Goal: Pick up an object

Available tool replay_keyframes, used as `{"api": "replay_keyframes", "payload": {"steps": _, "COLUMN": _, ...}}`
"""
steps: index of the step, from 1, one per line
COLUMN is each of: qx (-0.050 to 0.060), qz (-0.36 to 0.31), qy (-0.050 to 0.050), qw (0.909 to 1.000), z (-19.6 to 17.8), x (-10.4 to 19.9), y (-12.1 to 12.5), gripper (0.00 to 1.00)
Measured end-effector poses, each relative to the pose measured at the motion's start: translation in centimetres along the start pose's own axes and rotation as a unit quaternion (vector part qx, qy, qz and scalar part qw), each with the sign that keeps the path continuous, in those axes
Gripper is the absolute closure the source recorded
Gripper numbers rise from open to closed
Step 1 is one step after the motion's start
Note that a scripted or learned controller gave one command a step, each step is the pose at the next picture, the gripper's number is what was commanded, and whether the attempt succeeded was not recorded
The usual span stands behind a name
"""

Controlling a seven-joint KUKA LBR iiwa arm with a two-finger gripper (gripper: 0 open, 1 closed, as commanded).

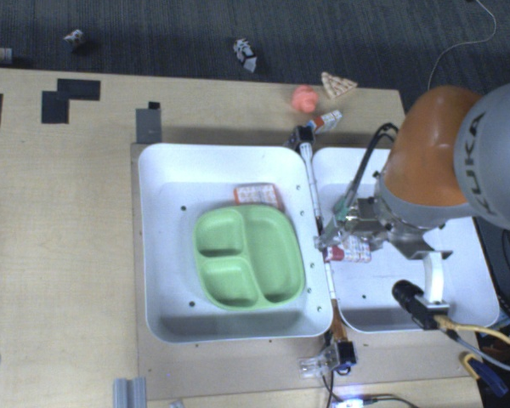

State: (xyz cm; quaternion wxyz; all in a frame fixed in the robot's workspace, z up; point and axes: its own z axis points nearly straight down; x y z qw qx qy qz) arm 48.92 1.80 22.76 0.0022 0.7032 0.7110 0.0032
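floor (153, 15): dark carpet, scattered debris | bench (59, 245): light wood, black patches

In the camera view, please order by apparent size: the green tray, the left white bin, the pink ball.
1. left white bin
2. green tray
3. pink ball

No two look alike.

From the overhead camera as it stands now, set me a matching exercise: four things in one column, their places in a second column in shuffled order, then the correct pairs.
Things:
1. green divided plate
2. red and white packet
3. pink ball
4. gripper

Places:
A. on the bench beyond the bins, near the far edge
B. over the right bin, close to the divider between the bins
C. in the middle of the left bin
D. in the left bin, at the plate's far edge

Pairs: 1-C, 2-D, 3-A, 4-B
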Motion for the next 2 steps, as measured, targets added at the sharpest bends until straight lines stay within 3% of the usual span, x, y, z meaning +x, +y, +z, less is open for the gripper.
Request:
{"api": "replay_keyframes", "payload": {"steps": 1, "qx": -0.002, "qz": -0.003, "qy": 0.0, "qw": 1.0, "z": -1.0, "x": 0.1, "y": 0.1, "gripper": 1.0}}
{"api": "replay_keyframes", "payload": {"steps": 2, "qx": 0.002, "qz": 0.003, "qy": 0.0, "qw": 1.0, "z": 0.5, "x": 4.0, "y": 0.8, "gripper": 1.0}}
